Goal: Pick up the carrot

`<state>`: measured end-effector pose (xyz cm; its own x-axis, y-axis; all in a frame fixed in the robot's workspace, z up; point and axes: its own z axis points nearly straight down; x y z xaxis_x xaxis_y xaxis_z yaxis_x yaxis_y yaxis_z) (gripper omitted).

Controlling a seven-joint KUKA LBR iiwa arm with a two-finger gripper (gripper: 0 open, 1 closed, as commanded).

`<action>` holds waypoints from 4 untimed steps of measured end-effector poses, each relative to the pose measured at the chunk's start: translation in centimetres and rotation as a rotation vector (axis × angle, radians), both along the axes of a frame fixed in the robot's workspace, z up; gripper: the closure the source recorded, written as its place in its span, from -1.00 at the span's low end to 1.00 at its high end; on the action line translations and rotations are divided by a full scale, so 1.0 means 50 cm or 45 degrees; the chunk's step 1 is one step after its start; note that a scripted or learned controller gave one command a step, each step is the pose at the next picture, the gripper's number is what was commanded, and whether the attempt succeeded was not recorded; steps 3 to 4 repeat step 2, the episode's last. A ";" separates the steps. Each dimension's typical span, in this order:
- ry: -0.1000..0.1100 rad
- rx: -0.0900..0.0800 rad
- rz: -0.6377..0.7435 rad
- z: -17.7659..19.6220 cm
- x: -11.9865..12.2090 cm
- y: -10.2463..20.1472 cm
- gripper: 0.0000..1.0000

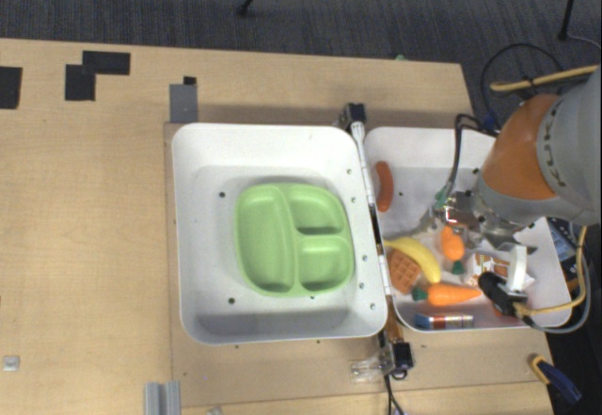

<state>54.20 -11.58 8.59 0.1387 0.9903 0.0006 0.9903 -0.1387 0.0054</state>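
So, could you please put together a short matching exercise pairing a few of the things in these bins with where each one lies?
Things:
1. green divided plate
2. sausage
3. carrot
4. banana

Places:
A. far end of the right bin, beside the divider
B. near end of the right bin, just right of the waffle
C. middle of the left bin
D. right bin, between sausage and carrot

Pairs: 1-C, 2-A, 3-B, 4-D

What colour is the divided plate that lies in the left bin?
The divided plate is light green, seen clearly in the camera view, against the white left bin.
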 end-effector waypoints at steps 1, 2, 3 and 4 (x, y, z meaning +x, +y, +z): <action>-0.005 0.000 0.004 0.023 0.003 0.001 1.00; 0.002 0.001 -0.039 0.308 -0.010 0.136 1.00; 0.002 0.001 -0.039 0.308 -0.010 0.136 1.00; 0.002 0.001 -0.039 0.308 -0.010 0.136 1.00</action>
